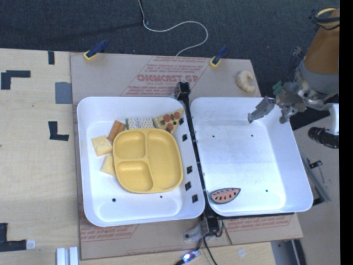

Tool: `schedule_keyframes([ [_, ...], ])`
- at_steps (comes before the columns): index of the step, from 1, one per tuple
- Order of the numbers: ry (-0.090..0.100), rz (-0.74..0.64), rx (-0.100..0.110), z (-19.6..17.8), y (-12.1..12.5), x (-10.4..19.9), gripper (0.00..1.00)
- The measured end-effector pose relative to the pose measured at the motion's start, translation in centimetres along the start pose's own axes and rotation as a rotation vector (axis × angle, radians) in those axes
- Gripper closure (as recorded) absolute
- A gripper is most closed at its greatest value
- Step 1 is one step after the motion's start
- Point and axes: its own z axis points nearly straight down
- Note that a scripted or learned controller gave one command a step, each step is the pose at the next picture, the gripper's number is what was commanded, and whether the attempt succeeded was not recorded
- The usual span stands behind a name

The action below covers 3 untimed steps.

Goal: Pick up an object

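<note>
the fingers [259, 114] appear spread with nothing between them, above the right bin's [287, 203] far corner. approach step. the watermelon slice [225, 195] lies well apart near the front rim; the gripper [270, 114] must travel there.

A robot lab: clamped cardboard [165, 79], taped bench, two white bins [251, 148].

The gripper [271, 110] hangs over the right bin's [287, 164] far right corner. A watermelon slice [225, 195] lies near its front edge. A yellow divided plate [148, 160] sits in the left bin [91, 148].
</note>
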Motion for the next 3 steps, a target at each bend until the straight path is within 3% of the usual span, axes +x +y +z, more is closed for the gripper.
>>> schedule_keyframes([
  [1, -0.003, -0.003, -0.014, -0.9, 0.2, 0.1, 0.0],
  [3, -0.003, -0.004, -0.009, 10.1, -0.7, 0.1, 0.0],
])
